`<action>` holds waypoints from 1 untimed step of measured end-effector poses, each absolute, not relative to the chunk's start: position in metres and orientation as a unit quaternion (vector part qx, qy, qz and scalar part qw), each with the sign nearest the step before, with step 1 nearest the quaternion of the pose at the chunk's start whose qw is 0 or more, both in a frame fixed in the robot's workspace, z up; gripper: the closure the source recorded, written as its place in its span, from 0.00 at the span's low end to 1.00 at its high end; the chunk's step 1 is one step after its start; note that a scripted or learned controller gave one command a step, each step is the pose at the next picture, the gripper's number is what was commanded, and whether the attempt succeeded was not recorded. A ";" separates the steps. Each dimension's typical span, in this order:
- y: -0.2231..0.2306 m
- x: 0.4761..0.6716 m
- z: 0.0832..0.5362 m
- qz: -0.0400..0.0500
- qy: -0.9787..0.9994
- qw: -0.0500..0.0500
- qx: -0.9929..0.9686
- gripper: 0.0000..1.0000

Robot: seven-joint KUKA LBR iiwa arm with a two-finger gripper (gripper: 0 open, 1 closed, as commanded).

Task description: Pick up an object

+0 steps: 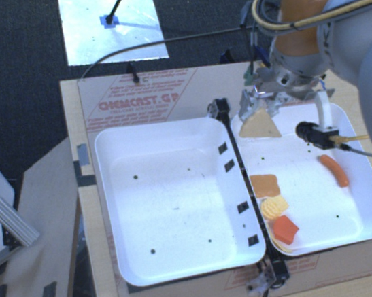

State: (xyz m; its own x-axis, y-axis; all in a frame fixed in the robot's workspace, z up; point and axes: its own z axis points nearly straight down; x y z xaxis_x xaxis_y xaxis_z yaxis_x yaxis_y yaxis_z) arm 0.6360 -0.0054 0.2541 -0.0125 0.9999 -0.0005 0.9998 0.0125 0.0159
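Step in hand: the grasp seems to be in progress at the far end of the right bin point(371, 221); this is my judgement from the position of the arm point(332, 14), not something certain.

Tool: the tool point(262, 105) is low over the far left corner of the right bin, with its metal parts directly above a tan wedge point(260, 126). I cannot tell if it is open or closed (the wrist hides the tips from this angle), and I cannot tell if it really grips the wedge.

Task's thing: the tan wedge, which looks like a slice of bread or cheese, is just under the tool and close to the dividing wall between the two bins. It may be touching the tool, or it may lie on the bin floor; the view does not decide this.

Other things in the right bin: an orange sausage point(334, 169) near the right wall, a brown square piece point(264, 185), a yellow wavy piece point(274, 206) and a red block point(285, 229), these three in a row beside the dividing wall, well apart from the tool.

Left bin: the left bin point(112, 209) stands just beside the right one on the bench point(137, 96).

Next move calls for: a firm closing on the wedge, then a slow straight lift, so that the flat piece does not slip out or catch on the wall of the bin.

Risk: the wedge is thin, so the grip can easily miss it.
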 end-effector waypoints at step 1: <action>0.017 0.585 0.254 -0.001 0.710 0.000 0.705 1.00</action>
